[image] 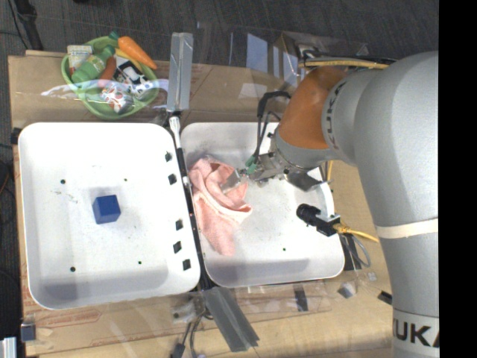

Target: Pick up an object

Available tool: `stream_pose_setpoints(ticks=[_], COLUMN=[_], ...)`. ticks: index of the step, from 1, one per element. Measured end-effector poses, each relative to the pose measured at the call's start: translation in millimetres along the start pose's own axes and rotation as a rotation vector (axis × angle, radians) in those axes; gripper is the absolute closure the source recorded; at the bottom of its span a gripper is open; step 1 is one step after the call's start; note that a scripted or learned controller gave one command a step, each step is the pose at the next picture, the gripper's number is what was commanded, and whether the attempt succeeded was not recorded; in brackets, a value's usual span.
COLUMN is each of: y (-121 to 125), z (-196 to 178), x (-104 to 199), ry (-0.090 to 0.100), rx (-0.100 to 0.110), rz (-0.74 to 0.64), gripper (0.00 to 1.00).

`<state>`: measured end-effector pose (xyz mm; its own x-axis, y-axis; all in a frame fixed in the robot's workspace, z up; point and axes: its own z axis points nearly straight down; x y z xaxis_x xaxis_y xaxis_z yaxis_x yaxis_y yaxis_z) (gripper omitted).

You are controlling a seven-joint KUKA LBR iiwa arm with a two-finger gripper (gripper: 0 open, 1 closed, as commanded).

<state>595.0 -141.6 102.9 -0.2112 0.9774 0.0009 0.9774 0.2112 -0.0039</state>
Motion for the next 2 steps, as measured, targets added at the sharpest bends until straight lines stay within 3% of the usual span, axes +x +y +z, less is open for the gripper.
stream_pose_setpoints(ticks=[1, 2], y=[10.7, 10.9], z=[8.8, -0.3], x=[41.3, 41.9], ry=[-0.005, -0.003], rx=[-0.004, -0.003], rz=[-0.037, -0.040], gripper=[0.00, 1.00])
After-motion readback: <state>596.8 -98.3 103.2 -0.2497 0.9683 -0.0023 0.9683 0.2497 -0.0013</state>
